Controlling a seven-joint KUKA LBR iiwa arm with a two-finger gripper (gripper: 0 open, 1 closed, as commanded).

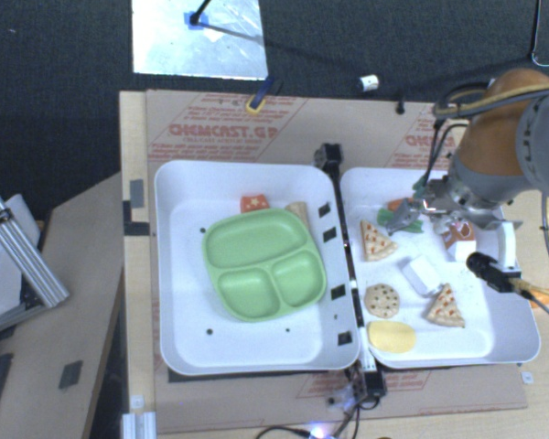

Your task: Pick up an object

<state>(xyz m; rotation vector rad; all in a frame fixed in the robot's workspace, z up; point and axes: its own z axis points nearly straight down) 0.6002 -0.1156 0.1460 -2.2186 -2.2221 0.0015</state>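
A: Where is the gripper (410,216) now?

B: It is low in the right bin (508,337), near the back-left part. Its grey tip is just beside a pizza slice (376,241), toward the upper right of the slice. I cannot tell if the fingers are wide or narrow; they are too small and dark here, and I see nothing between them.

A: So which object could it pick?

B: I think this pizza slice is the nearest. Other things also lie in the same bin: a white block (421,273), a cookie (382,300), a second pizza slice (446,307) and a yellow disc (392,337).

A: How will the slice handle?

B: I judge it is a light toy, probably stiff plastic, flat and a little slippery. Because it lies flat on the floor of the bin, the fingers must go very low and close on its two straight edges, near the wide crust end. The white block looks thicker, so perhaps it is easier to take.

A: And the surface?

B: The bin is smooth white and shallow, so a flat thing may slide away when it is pushed. The objects are apart from each other, so there is room.

A: And the other side?

B: The left bin (178,273) holds a green divided tray (261,263). Both bins stand on a cardboard sheet (220,126) on the bench.
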